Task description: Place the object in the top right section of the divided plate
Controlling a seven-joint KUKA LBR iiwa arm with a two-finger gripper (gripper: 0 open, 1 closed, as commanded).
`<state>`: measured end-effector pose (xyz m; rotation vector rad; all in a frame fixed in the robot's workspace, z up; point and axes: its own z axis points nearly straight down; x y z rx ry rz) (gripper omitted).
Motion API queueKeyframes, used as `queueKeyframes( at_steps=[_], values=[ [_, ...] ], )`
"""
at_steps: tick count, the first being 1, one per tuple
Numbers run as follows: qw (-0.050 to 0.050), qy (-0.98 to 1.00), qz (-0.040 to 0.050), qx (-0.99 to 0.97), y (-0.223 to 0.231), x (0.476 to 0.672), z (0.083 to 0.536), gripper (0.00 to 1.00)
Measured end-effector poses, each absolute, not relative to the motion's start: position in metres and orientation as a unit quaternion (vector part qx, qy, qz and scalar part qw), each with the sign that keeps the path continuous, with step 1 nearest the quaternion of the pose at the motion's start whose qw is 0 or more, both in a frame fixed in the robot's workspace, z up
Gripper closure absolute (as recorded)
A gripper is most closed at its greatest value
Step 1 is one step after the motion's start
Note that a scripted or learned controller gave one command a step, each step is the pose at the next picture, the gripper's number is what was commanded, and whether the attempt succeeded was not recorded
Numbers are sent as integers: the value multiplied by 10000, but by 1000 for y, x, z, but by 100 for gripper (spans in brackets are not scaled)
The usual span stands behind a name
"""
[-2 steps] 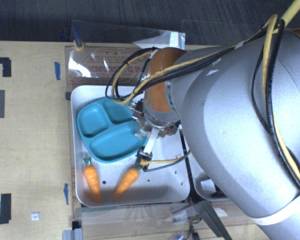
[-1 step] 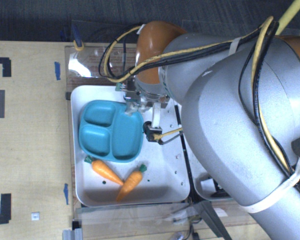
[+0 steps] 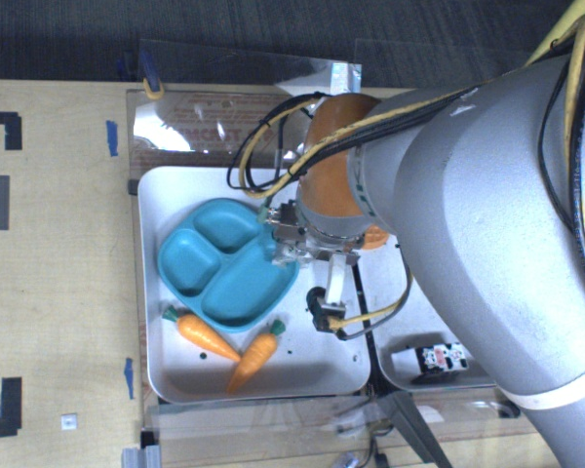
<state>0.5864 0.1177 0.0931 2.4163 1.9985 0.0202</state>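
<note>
Divided plate (image 3: 224, 266), centre-left: solid turquoise-blue, no pattern. Below it, 2 carrots (image 3: 205, 336) (image 3: 255, 352): orange w/ green tops. Bin (image 3: 161, 359) under them: plain white. Arm (image 3: 487, 213), right of frame: grey, w/ orange band (image 3: 336, 154) nr top centre. Bench (image 3: 58, 261), left: pale tan wood grain, w/ black corner marks (image 3: 10, 130) & blue tape bits (image 3: 111, 136). Top strip: dark grey floor (image 3: 273, 8).

The blue divided plate (image 3: 236, 292) sits in the left bin (image 3: 164, 195) with its sections bare, leaving open white floor above it and at the bin's lower right corner. Two carrots (image 3: 203, 335) (tips nearly meeting) crowd the strip just below the plate, and the grey arm (image 3: 468, 213) overhangs its right edge.
</note>
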Motion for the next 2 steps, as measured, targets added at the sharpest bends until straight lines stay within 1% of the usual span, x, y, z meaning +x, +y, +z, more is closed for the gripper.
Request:
queueKeyframes(
  at_steps=[1,2],
  values=[
    [28,6047,101,7964,102,523,93,100],
    [-10,4913,48,8710,110,546,92,100]
  ],
)
